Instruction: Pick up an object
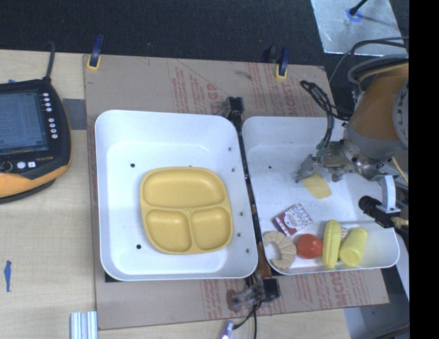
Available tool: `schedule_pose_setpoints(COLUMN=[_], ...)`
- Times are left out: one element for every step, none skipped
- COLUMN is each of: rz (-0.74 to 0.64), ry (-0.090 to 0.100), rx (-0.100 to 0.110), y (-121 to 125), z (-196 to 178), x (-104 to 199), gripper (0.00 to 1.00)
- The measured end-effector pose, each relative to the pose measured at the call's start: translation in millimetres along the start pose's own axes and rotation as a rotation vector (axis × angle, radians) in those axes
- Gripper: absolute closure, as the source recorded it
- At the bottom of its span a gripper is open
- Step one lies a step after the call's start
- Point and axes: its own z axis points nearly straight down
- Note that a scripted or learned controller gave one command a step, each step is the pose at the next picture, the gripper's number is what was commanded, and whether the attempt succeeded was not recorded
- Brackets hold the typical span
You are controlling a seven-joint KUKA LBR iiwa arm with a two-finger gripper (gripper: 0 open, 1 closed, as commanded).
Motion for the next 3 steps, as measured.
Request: schedule_pose_setpoints(rz=[0.004, 0.002, 0.002], ry=[0.0, 0.0, 0.0], rx=[-0.002, 0.0, 0.0], y=[-6, -6, -6], z=[10, 0, 0], x=[-8, -9, -9], gripper=[0.0, 1.0, 0.0])
